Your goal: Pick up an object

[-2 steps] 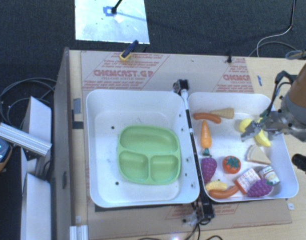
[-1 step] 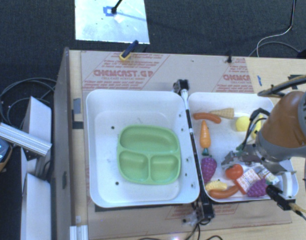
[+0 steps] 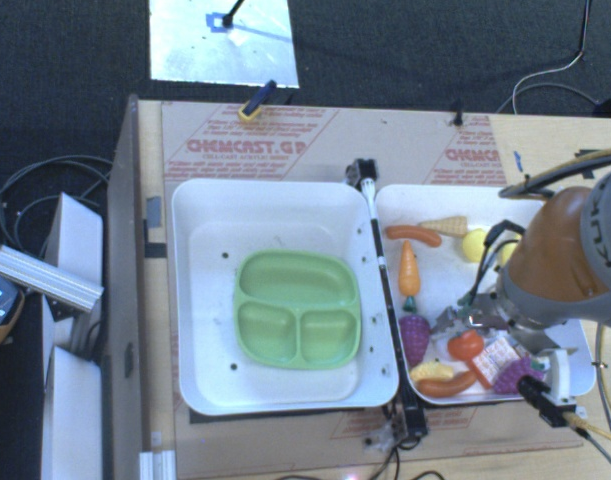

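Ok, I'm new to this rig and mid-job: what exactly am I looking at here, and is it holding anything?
One camera looks down at a slant on a bench with two white bins. The left bin holds a green divided plate. The right bin holds toy food: a carrot, a sausage, purple grapes, a tomato. The grey and orange arm reaches in from the right, its gripper low over the food. I cannot tell whether it holds anything.
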Available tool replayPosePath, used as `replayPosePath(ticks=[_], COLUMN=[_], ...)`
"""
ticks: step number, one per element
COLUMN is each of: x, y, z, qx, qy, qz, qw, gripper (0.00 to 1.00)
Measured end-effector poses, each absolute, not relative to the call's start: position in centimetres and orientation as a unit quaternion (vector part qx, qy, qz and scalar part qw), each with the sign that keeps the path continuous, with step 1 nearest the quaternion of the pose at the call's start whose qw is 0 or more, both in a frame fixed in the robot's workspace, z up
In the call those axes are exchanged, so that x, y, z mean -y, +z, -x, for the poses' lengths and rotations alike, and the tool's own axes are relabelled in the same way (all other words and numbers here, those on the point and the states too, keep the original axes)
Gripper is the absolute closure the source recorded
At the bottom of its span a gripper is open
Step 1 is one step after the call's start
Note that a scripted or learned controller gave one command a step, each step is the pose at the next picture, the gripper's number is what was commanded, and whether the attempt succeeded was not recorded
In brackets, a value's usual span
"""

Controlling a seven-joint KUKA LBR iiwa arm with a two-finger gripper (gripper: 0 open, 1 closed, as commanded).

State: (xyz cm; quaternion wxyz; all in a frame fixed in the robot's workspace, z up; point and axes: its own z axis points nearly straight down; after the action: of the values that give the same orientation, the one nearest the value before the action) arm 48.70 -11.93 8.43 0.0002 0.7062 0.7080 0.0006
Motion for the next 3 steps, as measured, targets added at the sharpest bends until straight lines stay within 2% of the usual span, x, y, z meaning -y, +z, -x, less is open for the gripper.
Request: replayPosePath(ticks=[1, 2, 3], x=[11.9, 15.3, 20.7], y=[9.5, 20.0, 21.8], z=[-48.8, -48.8, -54.2], qx=[-0.709, -0.707, -0.707], qy=[0.002, 0.0009, 0.0005], qz=[-0.706, -0.707, -0.707], qw=[0.001, 0.002, 0.002], gripper=[1.0, 1.0, 1.0])
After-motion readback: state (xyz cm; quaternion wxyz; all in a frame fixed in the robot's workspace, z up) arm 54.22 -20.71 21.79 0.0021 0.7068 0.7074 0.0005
